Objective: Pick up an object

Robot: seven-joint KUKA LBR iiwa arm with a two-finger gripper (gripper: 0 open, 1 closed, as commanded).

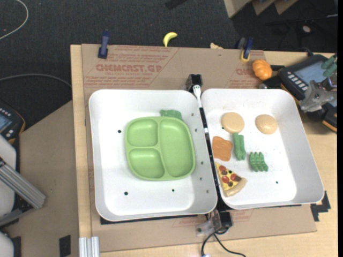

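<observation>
The right bin (302,162) holds several toy foods: two round tan pieces (233,122) (266,124), an orange slab (222,148), a green pickle (239,146), a ridged green piece (258,161) and a pizza slice (231,180). In the left bin (102,143) lies a green divided plate (159,148), with a small green item (171,113) at its far edge. My gripper (320,90) sits at the frame's right edge, outside the right bin's far right corner, well clear of all the toys and with nothing seen in it.
An orange toy (261,69) and a yellow banana (170,38) lie on the cardboard behind the bins. Blue clamps (104,44) (247,48) hold the board. A black device (297,78) rests beside the gripper. A black clip (195,82) joins the bins.
</observation>
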